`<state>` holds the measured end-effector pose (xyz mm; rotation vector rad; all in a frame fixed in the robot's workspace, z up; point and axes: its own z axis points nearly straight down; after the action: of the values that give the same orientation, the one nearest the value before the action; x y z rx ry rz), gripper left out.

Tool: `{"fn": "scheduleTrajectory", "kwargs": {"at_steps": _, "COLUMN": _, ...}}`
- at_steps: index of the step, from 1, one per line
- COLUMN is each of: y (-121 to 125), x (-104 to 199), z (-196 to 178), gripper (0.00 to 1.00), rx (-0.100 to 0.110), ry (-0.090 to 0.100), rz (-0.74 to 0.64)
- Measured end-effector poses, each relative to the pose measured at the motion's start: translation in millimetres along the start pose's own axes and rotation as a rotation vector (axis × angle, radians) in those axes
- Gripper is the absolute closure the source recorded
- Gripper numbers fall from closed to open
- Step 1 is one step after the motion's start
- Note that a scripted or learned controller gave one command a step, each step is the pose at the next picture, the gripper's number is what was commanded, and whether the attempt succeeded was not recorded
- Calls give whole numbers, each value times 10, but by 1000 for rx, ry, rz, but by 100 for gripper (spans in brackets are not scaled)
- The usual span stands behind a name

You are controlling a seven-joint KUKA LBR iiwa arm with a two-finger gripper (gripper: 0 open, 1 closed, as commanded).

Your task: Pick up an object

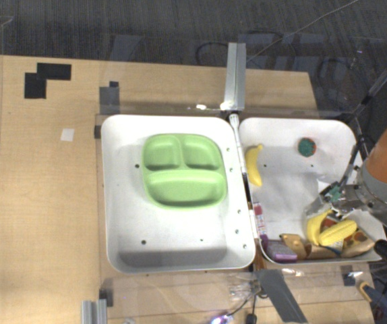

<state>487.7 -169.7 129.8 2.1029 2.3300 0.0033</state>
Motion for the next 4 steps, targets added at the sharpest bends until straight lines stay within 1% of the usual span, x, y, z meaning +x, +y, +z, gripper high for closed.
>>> {"fn": "scheduleTrajectory", "kwargs": {"at_steps": 1, "y": 552, "x": 332, "z": 395, "gripper": 0, "rx": -10, "ry": 0, "rz": 412}}
{"fn": "scheduleTrajectory", "kwargs": {"at_steps": 2, "y": 151, "x": 226, "z": 383, "gripper": 0, "rx": -18, "ry": -3, "rz": 172}}
{"fn": "scheduleTrajectory", "kwargs": {"at_steps": 3, "y": 175, "x": 250, "z": 275, "gripper": 100, "rx": -21, "ry": 1, "rz": 170}}
{"fn": "scheduleTrajectory", "kwargs": {"at_steps": 4, "y": 318, "x": 815, "z": -735, "gripper": 100, "rx": -3, "ry": 0, "rz": 163}}
